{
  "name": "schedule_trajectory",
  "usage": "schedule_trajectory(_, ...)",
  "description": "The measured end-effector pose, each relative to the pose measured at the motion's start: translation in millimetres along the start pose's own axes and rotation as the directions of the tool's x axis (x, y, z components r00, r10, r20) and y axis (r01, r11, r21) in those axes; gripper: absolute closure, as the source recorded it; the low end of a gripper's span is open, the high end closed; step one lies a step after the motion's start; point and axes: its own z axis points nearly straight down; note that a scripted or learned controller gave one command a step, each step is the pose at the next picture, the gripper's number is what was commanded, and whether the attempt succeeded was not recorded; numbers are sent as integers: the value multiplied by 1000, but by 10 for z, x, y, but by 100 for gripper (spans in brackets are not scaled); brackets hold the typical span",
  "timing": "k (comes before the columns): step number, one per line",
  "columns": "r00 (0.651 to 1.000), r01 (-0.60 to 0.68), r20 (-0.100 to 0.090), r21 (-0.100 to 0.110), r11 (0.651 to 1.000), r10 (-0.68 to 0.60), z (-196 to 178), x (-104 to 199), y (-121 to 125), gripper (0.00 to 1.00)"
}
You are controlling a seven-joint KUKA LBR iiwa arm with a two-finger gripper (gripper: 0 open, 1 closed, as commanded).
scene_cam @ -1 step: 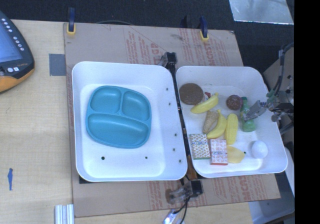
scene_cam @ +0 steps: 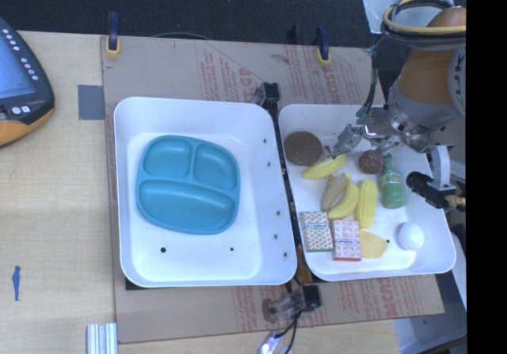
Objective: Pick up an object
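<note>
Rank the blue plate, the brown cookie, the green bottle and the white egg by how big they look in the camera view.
1. Blue plate
2. Brown cookie
3. Green bottle, narrower than the cookie
4. White egg, close to the bottle in area, so that order is unsure

The gripper (scene_cam: 360, 137) hangs over the far part of the right bin (scene_cam: 317, 119). Just left of it lies a round patty (scene_cam: 303, 147), with a banana (scene_cam: 325, 168) below it. A small round cookie (scene_cam: 371, 161) and a bottle (scene_cam: 390, 186) sit directly beneath, nearer the camera. Two cartons (scene_cam: 331, 235) and an egg (scene_cam: 409, 235) lie further toward the near rim. Well to the left, a divided plate (scene_cam: 188, 184) rests in the left bin (scene_cam: 127, 186).
</note>
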Motion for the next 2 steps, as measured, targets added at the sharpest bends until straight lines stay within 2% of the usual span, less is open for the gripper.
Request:
schedule_trajectory(1,1000,-11,-2,13,1000,11,761,227,-451,0)
schedule_trajectory(2,1000,-11,-1,9,1000,11,755,284,-819,0)
